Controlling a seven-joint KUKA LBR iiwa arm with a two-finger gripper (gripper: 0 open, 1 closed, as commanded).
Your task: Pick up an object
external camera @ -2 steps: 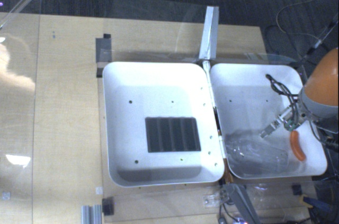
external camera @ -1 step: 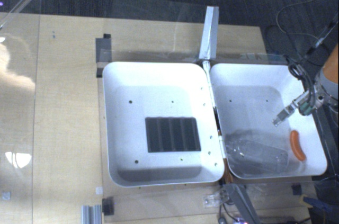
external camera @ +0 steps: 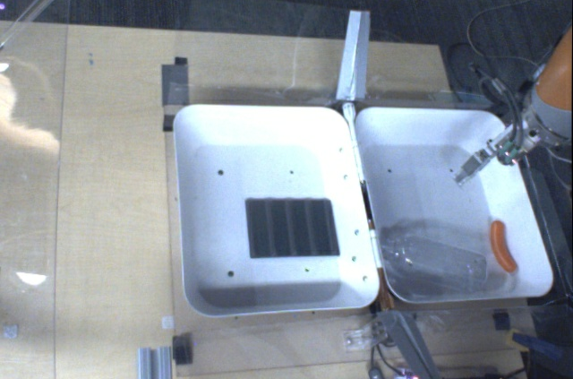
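Hovering above the right bin [external camera: 537, 279], the end effector [external camera: 469, 167] grasps nothing visible; whether it is clenched I cannot tell. The orange piece [external camera: 503, 245] and clear bottle [external camera: 434, 259] lie unpicked, so the pickup remains.

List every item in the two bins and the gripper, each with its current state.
Ribbed black block: lying flat in the left bin.
Clear bottle: lying on its side in the right bin, near the front wall.
Orange piece: lying at the right bin's front right corner, apart from the bottle.
Gripper: above the right bin's right side, holding nothing visible.
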